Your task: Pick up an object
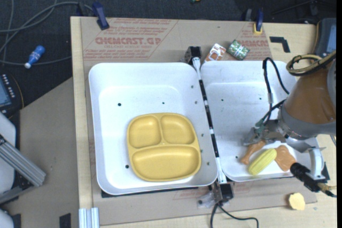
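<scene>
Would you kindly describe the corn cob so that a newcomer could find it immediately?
Start at the right-hand white bin, where the arm reaches in, and look to its near edge. Beside the gripper lies the corn cob, a stubby, ridged yellow piece. The slimmer carrot-like piece to its left is orange and smooth.

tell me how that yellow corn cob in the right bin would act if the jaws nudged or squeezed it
The corn cob is rounded and elongated, so it would likely roll sideways when nudged. Its glossy surface suggests light toy plastic, probably stiff and slippery. An orange carrot-like piece beside it may block rolling.
</scene>
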Robot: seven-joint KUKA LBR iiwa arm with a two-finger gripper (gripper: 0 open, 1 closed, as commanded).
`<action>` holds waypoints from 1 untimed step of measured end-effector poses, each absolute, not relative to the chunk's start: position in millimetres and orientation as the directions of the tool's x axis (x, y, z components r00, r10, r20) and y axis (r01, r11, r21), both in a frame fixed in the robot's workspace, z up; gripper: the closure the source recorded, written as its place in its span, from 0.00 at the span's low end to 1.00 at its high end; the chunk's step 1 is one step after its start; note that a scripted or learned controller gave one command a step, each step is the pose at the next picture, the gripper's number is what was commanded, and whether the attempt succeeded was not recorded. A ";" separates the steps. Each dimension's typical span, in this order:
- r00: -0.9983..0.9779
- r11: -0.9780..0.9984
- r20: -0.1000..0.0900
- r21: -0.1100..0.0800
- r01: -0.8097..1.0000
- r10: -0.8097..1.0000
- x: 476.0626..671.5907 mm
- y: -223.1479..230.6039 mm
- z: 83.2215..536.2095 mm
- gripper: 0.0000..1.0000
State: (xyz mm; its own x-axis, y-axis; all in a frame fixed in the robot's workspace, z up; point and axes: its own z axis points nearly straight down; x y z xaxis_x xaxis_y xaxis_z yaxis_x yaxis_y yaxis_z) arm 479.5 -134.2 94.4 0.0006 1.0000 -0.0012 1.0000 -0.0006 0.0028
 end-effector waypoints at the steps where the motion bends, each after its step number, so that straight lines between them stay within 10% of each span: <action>1: -0.010 0.010 0.001 0.012 1.000 1.000 504.6 -58.5 190.2 1.00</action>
